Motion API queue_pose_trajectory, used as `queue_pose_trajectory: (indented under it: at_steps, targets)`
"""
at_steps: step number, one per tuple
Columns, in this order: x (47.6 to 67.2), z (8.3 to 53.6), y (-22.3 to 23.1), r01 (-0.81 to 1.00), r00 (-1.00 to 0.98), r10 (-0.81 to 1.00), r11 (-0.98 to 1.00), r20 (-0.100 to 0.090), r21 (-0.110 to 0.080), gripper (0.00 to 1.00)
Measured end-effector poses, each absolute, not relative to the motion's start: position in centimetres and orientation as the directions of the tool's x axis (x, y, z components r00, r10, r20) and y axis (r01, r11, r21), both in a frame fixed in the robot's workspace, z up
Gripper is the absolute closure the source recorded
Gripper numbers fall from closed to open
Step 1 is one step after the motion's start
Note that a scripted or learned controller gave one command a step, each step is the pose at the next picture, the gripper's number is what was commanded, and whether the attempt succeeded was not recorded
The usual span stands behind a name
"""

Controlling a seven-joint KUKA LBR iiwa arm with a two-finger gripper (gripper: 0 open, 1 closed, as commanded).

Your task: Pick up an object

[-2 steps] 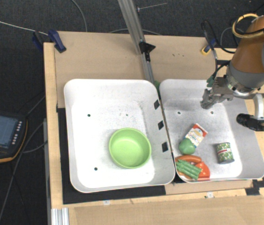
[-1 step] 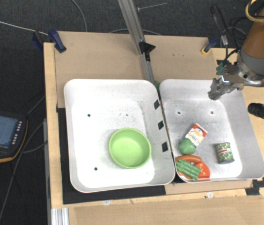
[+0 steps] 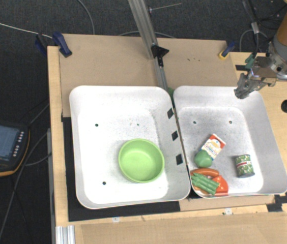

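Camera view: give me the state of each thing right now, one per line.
green bowl: upright, in the left bin.
small can: upright, in the right bin.
carton: lying tilted, against a green round piece.
orange and green pack: lying flat at the near rim.
end effector: over the right bin's far corner, nothing visibly held.

We see two smooth white plastic bins [image 3: 82,136], a shiny green plastic bowl [image 3: 141,160], a matt wooden bench [image 3: 108,60] and a grey metal pole [image 3: 143,19].
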State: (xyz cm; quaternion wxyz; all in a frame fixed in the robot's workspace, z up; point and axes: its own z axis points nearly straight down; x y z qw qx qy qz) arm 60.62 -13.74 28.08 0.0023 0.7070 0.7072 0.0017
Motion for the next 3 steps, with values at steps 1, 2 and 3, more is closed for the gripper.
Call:
queue_pose_trajectory:
  at_steps: [1,2,3]
  targets:
    - [58.9,28.2,-8.7,1.0,-0.003,1.0,0.003,0.001,0.0,1.0]
    - [57.3,26.6,-3.7,1.0,-0.004,1.0,0.004,0.001,0.0,1.0]
    - [56.9,25.0,1.5,1.0,-0.005,1.0,0.005,0.001,-0.001,1.0]
